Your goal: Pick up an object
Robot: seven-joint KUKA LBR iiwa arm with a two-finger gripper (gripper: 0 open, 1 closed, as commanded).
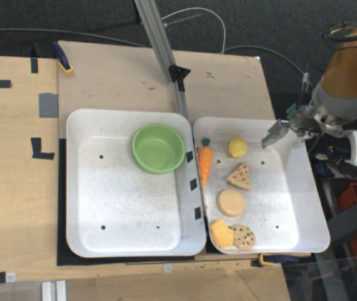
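Lemon [237, 147]: small yellow toy, upper part of right bin [303, 193], beside carrot [204, 162]. Likely light, rigid, smooth and prone to roll; grasp across its middle. Gripper [272, 135]: right of frame, above bin's upper edge, holding nothing; finger state indiscernible.

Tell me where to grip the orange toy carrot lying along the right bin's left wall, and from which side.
Grip the orange toy carrot across its thick upper half, just below the green top, coming straight down. It lies flat, lengthwise beside the right bin's left wall, so the gripper likely needs its fingers closing across the width, with little room wall-side.
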